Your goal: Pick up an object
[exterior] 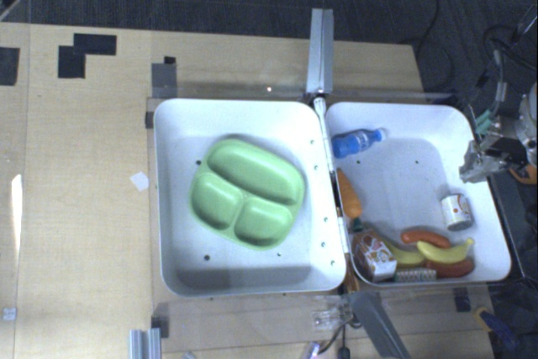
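Wooden desk [76, 181] holds two white bins side by side. Left bin [176, 265] has a big green tray [248, 191]. Right bin [420, 155] has a blue bottle [357, 141], yellow banana [445, 250], red sausage [424, 236], orange carrot [350, 197] and small can [456, 211]. Gripper [481, 166] sits at the right bin's edge, holding nothing; I cannot tell if it is apart or together.

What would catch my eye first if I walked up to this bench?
Most likely the big green divided plate, lying alone in the left bin. Next, the colourful jumble along the right bin's near edge: a banana, a small can, and a blue bottle at the far corner. The gripper hangs over that bin's right rim.
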{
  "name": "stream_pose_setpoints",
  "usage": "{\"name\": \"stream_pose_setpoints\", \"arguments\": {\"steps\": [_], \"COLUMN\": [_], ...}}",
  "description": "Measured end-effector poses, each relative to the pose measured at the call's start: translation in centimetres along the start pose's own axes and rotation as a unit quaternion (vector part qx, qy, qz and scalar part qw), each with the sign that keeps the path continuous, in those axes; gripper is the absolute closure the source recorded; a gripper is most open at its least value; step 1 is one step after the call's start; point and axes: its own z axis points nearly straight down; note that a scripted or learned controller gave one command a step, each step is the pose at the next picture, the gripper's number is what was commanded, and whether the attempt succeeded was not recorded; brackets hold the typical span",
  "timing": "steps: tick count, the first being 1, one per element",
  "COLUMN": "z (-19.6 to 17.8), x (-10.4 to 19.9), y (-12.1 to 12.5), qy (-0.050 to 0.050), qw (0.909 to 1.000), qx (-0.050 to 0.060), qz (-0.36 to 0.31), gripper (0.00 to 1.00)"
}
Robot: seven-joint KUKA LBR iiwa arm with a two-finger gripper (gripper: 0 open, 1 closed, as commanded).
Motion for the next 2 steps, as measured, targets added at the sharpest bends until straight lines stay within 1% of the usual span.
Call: {"name": "stream_pose_setpoints", "arguments": {"steps": [1, 2], "z": [-0.9, 5.8], "x": [0.1, -1.5], "y": [0.2, 5.5], "qy": [-0.001, 0.001], "qw": [1.0000, 0.9982], "qx": [-0.001, 0.002], "qz": [-0.005, 0.059], "gripper": [1.00, 1.00]}}
